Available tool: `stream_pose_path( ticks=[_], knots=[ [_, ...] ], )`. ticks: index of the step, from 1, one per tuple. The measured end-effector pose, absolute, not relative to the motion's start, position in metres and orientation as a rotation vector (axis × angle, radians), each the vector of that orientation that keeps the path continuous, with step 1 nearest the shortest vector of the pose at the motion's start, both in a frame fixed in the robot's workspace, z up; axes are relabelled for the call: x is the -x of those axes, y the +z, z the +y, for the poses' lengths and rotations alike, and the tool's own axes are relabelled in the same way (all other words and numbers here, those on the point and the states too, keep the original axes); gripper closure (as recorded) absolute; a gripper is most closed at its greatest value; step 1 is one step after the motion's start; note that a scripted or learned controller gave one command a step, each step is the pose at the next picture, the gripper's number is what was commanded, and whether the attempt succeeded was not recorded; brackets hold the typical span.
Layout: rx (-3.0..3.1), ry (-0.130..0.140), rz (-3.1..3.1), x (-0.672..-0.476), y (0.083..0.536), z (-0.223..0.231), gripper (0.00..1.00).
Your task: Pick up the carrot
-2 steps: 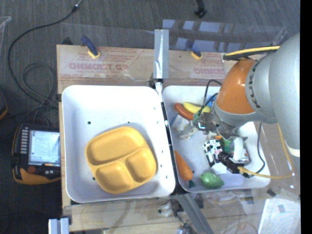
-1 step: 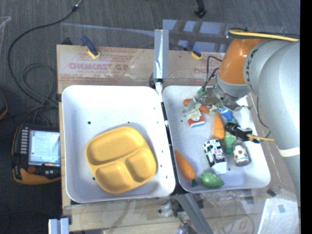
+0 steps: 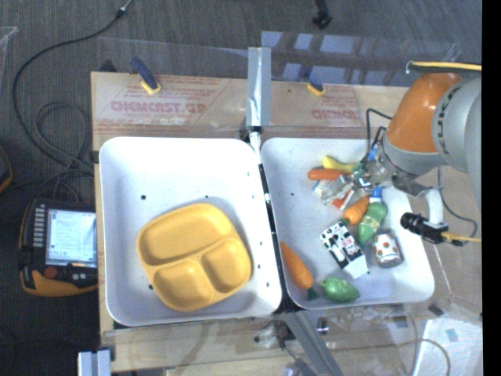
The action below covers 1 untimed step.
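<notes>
A robot arm (image 3: 438,128) reaches in from the right over the right bin (image 3: 407,288), its gripper (image 3: 362,180) low among a knot of small toys near the bin's upper middle. The fingers are lost in that clutter, and it cannot be told how far apart they stand or whether anything sits between them.

The carrot (image 3: 296,265) lies well apart from the gripper, at the bin's lower left, close against the left wall where the two bins meet. Its long axis runs on a slant, the narrow end toward the upper left and the thick end toward the lower right, near a green vegetable (image 3: 339,289) by the front wall. Bare white floor opens above the carrot and to its right; the wall hems its left side.

Near the gripper lie a red and yellow piece (image 3: 327,171), a small orange piece (image 3: 357,209) and a green bottle (image 3: 373,216); below them, a black-and-white carton (image 3: 342,243) and a small can (image 3: 387,248).

In the left bin (image 3: 125,171), a yellow divided tray (image 3: 194,255) rests toward the front, with open floor behind it.
</notes>
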<state>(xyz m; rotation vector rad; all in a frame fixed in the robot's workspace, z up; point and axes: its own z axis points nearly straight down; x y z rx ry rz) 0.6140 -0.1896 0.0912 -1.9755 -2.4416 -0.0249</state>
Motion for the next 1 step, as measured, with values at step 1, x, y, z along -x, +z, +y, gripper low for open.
stream_pose_path(
  ticks=[1],
  knots=[
    [1.987,-0.016,-2.447,-0.6139,0.0999,-0.1944,1.0]
  ],
)
